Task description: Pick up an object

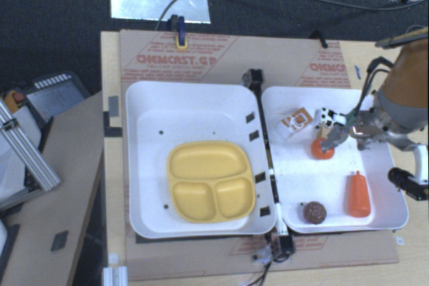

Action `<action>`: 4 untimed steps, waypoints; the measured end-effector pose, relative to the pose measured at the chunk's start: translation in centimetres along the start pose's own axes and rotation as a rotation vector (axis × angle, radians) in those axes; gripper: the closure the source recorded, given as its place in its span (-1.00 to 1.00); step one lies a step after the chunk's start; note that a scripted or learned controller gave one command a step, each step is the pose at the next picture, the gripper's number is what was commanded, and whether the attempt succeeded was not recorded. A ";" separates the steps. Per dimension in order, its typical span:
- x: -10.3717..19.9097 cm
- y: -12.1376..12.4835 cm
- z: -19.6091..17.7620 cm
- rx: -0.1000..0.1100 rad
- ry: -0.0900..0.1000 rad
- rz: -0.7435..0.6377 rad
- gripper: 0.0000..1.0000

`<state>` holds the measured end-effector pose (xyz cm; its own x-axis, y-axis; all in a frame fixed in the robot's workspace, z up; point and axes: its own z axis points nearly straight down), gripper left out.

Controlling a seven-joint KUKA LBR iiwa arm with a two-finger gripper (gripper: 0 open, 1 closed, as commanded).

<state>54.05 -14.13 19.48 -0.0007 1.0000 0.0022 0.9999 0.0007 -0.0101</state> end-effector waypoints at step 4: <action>0.4 1.0 11.0 -0.010 -0.002 0.000 -1.00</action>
